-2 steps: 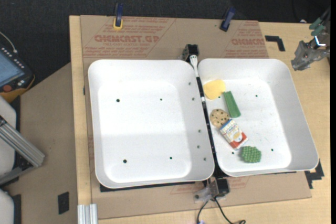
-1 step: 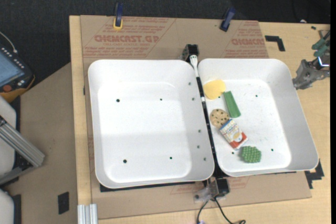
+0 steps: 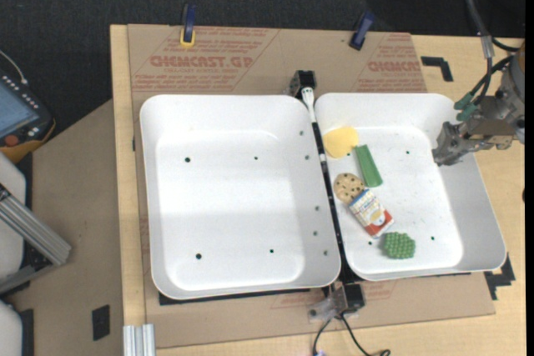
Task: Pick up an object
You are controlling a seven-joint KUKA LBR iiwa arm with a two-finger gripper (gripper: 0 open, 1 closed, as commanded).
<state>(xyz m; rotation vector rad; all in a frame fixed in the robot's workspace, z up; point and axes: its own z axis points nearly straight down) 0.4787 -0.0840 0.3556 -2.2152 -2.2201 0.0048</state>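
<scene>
The right bin (image 3: 467, 204) holds several small objects along its left side. A yellow round piece (image 3: 339, 140) lies nearest the back, with a green stick (image 3: 367, 164) beside it. In front of these lie a brown cookie (image 3: 348, 185), a red-and-white packet (image 3: 370, 213) and a green bumpy ball (image 3: 398, 245). My gripper (image 3: 446, 147) hangs over the bin's right rim, well to the right of all the objects. Nothing shows between its fingers.
The left bin (image 3: 167, 179) sits beside the right one on a brown cardboard sheet (image 3: 250, 54). Two blue clamps (image 3: 188, 22) hold the sheet's far edge. A black fitting (image 3: 302, 82) sits where the bins meet at the back.
</scene>
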